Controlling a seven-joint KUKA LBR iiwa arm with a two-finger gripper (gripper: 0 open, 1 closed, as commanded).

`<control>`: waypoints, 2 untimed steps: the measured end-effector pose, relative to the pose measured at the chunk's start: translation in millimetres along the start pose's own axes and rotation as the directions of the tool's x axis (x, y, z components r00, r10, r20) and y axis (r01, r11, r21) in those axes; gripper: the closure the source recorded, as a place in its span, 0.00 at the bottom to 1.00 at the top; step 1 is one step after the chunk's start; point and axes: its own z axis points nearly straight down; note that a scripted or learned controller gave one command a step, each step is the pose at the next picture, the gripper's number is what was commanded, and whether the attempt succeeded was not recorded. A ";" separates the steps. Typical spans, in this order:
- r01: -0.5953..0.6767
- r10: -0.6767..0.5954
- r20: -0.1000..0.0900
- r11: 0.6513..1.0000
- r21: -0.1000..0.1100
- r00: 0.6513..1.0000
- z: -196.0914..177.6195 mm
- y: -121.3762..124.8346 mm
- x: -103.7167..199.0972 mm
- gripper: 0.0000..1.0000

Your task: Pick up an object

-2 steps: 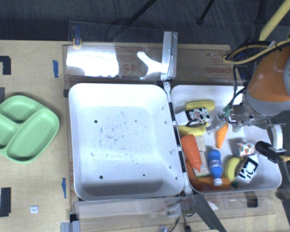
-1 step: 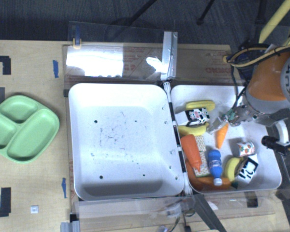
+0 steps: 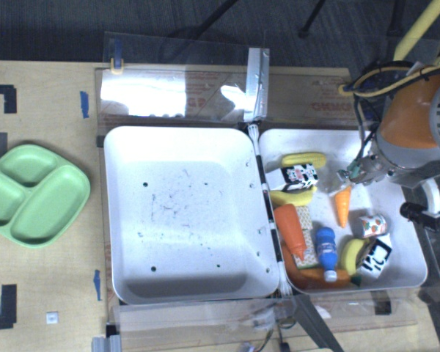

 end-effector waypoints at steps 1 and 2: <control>-0.083 0.083 -0.003 0.997 0.008 0.997 -27.6 5.4 8.2 1.00; -0.388 0.388 0.001 0.922 0.010 0.922 -128.1 34.0 -25.4 1.00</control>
